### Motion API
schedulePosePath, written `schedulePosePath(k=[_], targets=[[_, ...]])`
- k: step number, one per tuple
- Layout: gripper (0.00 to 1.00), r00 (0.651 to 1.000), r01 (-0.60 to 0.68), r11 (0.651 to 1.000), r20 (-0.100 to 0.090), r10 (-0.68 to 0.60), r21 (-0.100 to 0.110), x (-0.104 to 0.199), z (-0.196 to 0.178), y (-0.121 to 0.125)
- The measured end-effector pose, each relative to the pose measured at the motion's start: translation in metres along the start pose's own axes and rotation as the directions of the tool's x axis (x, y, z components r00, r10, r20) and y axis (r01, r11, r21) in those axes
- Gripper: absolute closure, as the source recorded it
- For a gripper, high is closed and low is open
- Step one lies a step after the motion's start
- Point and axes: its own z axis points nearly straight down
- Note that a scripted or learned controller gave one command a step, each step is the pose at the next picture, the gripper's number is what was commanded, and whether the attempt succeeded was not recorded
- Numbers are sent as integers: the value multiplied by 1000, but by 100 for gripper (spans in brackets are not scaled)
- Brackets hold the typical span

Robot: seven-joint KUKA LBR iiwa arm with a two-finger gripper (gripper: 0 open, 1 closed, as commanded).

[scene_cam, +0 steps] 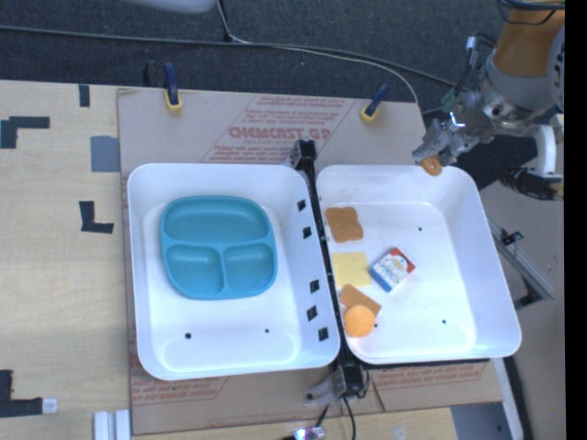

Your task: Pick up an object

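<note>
My gripper (434,157) hangs over the far rim of the right bin (477,319), near its back right corner. A small round orange piece (430,165) sits between its fingertips, lifted off the bin floor. In the right bin's left part lie a brown toast slice (344,224), a yellow cheese square (350,269), a small white, blue and red packet (393,269), a second brown slice (356,296) and an orange ball (359,321).
The left bin (147,337) holds a blue divided plate (218,247). Black clips run along the seam between the bins (314,246). Two yellow-and-blue clamps (171,90) pin the cardboard at the back. A cable crosses the dark floor behind.
</note>
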Motion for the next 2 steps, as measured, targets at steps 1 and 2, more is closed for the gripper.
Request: schedulePosePath(k=[1, 2], targets=[[100, 1000, 2, 1000, -2, -2, 7, 48, 16, -9], [100, 1000, 3, 1000, -2, -3, 7, 93, 13, -24]])
